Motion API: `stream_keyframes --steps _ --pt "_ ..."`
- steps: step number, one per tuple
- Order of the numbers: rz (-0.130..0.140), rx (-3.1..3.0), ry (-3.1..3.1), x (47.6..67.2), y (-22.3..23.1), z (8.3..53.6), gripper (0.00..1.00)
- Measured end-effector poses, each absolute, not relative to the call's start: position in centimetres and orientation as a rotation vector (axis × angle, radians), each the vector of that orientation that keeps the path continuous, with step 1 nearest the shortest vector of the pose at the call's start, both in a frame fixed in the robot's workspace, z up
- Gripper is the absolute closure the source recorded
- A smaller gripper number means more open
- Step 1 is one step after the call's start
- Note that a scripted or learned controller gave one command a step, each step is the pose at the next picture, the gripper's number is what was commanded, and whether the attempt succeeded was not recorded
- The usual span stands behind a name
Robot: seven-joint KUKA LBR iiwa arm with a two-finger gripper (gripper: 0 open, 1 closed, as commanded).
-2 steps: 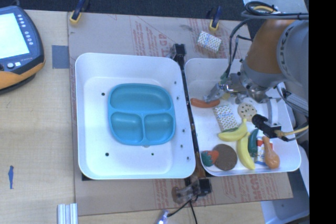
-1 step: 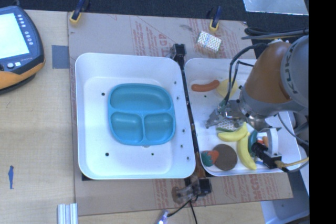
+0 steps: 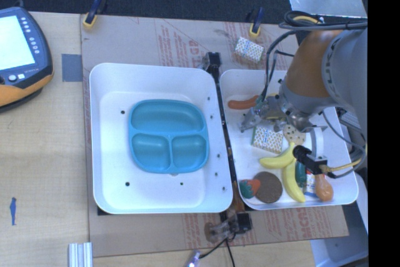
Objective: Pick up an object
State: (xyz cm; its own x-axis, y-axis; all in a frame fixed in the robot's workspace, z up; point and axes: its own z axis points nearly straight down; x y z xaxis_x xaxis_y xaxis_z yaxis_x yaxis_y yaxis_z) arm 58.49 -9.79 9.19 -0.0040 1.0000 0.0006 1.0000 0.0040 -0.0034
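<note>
The left bin [image 3: 100, 134] holds a blue divided plate [image 3: 167, 136], while the candidate objects lie in the right bin [image 3: 240, 81]: a sausage [image 3: 242, 102] at its upper left with its long axis running left to right, a patterned packet [image 3: 268, 139] near the centre, and two bananas [image 3: 286, 171] just below the packet. The gripper [image 3: 257, 119] hangs between the sausage and the packet, with the sausage just up and left of it; whether the gripper is open or closed cannot be told, and nothing is visibly held.

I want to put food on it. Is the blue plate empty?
Empty. The blue plate lies flat in the left bin, its three compartments bare.
</note>
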Motion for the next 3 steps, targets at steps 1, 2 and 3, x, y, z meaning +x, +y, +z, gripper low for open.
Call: stream_keyframes --steps 1,2,3 --pt "0.002 -2.216 -2.223 61.2 -9.8 9.2 0.00" --pt "0.004 -2.214 -2.225 65.6 -11.4 9.2 0.00" --pt "0.007 -2.214 -2.221 65.6 -9.3 9.2 0.00"
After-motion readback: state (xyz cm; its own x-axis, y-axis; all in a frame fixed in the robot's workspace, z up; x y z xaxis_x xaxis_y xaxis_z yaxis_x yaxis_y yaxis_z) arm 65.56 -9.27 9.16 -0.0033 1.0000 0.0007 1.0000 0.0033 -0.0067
